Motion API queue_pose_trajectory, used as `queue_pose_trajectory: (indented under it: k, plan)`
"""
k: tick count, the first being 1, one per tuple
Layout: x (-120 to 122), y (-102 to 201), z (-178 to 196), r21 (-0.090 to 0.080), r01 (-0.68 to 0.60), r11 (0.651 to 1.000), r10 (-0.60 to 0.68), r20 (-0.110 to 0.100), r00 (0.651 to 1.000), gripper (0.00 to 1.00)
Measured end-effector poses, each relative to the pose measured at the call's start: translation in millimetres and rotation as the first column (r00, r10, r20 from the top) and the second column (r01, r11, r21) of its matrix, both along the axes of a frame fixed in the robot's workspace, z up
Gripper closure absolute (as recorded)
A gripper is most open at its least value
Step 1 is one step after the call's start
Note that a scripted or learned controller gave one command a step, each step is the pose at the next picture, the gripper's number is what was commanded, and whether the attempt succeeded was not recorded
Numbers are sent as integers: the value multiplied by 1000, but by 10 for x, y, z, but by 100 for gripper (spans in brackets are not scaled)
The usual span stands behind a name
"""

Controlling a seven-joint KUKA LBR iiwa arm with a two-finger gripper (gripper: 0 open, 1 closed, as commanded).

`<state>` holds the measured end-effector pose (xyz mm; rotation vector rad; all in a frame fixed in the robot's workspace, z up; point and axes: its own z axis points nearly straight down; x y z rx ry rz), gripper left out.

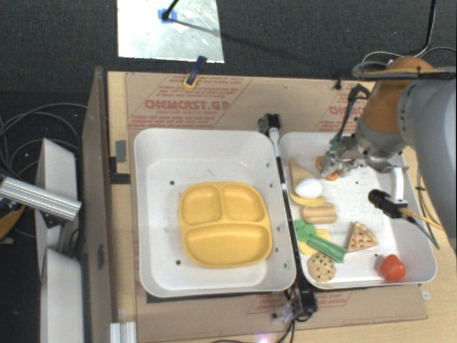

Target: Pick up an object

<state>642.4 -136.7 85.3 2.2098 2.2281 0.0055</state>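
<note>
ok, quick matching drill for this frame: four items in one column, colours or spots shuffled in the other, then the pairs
Items:
1. divided plate
2. egg
3. tomato
4. cookie

Descriptions:
A. red, right bin's near right corner
B. yellow, in the left bin
C. brown with dark chips, right bin's near left corner
D. white, close to the wall between the bins

Pairs: 1-B, 2-D, 3-A, 4-C

The right bin (421, 259) holds toy food lying flat. A white egg (309, 188) sits at nine o'clock, touching a yellow banana (308, 200) and just above a tan sausage (319, 214). A pizza slice (360, 237) lies near the centre. A red tomato (391, 266) is at five o'clock, a chocolate-chip cookie (321, 266) at seven, a green vegetable (321, 241) above it
</note>
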Motion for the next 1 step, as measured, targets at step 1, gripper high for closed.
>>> queue_pose_trajectory:
  k: [1]
  plan:
    - [-115, 660, 1057, 1, -2, 1000, 2, 4, 1000, 100]
